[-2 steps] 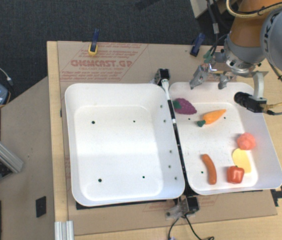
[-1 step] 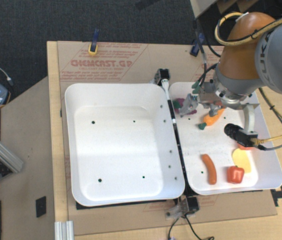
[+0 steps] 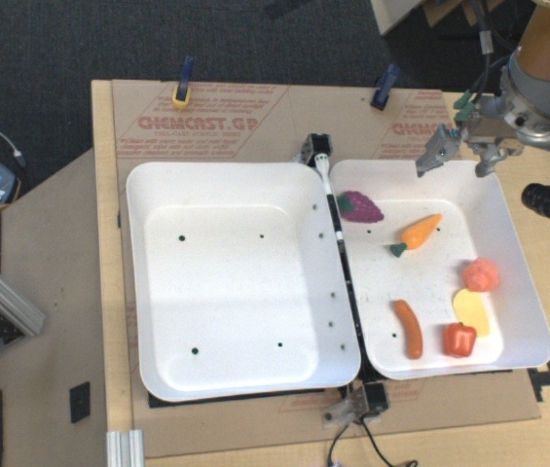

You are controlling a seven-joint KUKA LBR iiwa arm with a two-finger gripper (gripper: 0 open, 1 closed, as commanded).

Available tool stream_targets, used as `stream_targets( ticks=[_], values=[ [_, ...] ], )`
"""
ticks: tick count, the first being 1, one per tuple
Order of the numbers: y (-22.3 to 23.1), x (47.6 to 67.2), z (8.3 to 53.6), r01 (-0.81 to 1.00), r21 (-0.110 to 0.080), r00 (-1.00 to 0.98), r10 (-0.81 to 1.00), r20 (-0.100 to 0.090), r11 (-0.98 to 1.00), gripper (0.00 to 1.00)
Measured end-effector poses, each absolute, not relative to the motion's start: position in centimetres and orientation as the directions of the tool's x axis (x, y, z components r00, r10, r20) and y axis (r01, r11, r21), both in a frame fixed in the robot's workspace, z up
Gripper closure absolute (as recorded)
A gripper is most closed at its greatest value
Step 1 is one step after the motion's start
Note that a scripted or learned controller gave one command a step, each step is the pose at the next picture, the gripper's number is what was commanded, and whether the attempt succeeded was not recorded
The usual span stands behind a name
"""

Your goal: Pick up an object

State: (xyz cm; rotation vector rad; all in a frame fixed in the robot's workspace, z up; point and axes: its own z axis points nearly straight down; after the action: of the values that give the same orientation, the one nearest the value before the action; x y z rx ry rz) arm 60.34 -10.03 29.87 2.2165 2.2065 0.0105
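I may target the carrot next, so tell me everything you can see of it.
The carrot looks like a small plastic toy: a smooth orange tapered body with a dark green leafy stub at its lower-left end. It lies flat on the floor of the right bin, slanted with its tip toward the upper right. Nothing touches it; the purple grapes lie apart to its left.

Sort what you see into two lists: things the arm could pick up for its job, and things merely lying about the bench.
Job: gripper, purple grapes, carrot, sausage, red pepper, yellow piece, pink ball.

Lying about: blue clamps, left bin.
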Motion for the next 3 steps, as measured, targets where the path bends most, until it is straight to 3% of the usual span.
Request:
stream_targets(
  ticks=[1, 2, 3],
  values=[
    [-12.4, 60.1, 16.4, 1.000, -0.013, 0.004, 1.000, 0.001, -0.004, 0.00],
    [-10.7, 61.4, 10.2, 1.000, 0.016, 0.000, 1.000, -0.005, 0.000, 0.00],
    [-10.9, 61.6, 11.4, 1.000, 0.024, 0.001, 1.000, -0.011, -0.001, 1.00]
  ],
)
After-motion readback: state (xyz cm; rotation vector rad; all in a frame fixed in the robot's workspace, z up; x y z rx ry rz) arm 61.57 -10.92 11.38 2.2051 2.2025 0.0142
